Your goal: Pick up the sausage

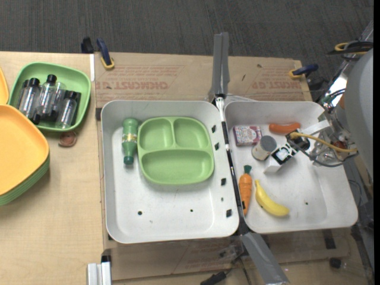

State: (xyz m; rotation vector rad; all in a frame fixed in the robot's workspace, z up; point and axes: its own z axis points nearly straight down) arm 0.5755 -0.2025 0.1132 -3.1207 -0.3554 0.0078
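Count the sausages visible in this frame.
1: the orange-red sausage lies at the back of the right bin; the arm covers that bin's right edge, so another may be hidden.

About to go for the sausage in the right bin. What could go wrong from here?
1. The sausage lies close to the back wall of the right bin, so a descent there might clip that wall.
2. The pink box and grey cylinder sit just left of it and could get nudged or grabbed instead.
3. It looks round and slim, so it may slip.
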